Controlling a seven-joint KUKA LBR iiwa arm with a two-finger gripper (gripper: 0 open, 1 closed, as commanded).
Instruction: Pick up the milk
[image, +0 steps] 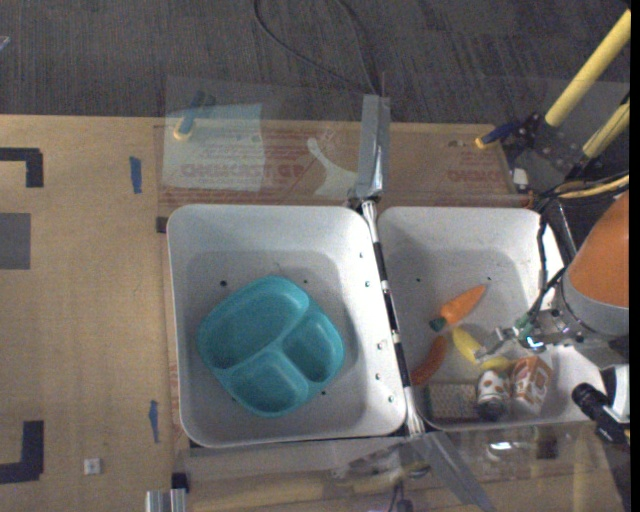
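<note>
The milk (532, 382) is a small orange and white carton. It stands near the front right of the right bin (440, 240), next to a small can (490, 392). My gripper (528, 336) hangs just above and behind the carton, at the end of the grey arm with its orange band (606, 262). Nothing shows between the gripper and the carton, and the two look apart.
A carrot (462, 304), a yellow banana (468, 346) and a reddish-orange piece (430, 362) lie left of the gripper in the right bin. The left bin (200, 240) holds a teal divided plate (270, 345). Cables and yellow rods stand at the back right.
</note>
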